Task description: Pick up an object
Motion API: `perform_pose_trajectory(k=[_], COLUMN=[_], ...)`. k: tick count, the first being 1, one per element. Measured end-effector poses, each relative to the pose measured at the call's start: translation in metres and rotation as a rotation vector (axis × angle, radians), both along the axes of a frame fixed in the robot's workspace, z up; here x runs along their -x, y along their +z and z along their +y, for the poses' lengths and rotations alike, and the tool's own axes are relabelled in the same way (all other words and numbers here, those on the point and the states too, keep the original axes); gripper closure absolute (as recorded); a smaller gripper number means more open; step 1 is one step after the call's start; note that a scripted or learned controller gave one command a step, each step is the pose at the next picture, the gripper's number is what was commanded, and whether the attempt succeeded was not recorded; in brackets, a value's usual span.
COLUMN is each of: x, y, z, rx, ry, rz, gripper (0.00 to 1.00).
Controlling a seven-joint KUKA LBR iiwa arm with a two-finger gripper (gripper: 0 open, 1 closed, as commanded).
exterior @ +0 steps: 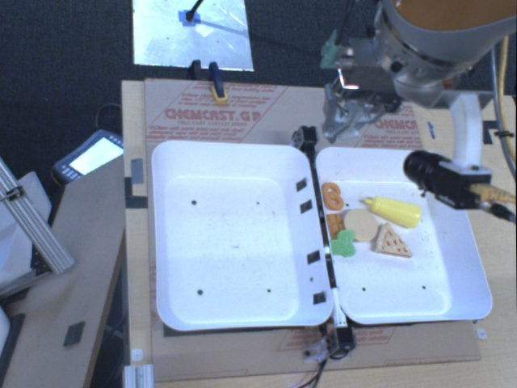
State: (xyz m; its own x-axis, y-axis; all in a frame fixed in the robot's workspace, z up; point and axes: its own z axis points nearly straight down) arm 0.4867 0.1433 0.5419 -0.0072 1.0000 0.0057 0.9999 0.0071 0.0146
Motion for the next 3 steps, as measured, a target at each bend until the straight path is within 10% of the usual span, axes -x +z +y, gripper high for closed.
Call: perform_pose_trajectory(k=[1,3], x=[-0.052,-0.036], y=[-0.007,-0.026], z=[0.057,0.093], rx=[0.004,0.005], ry=[0.0,0.001], rz=[0.011,0.016], gripper=[1.0,1.0])
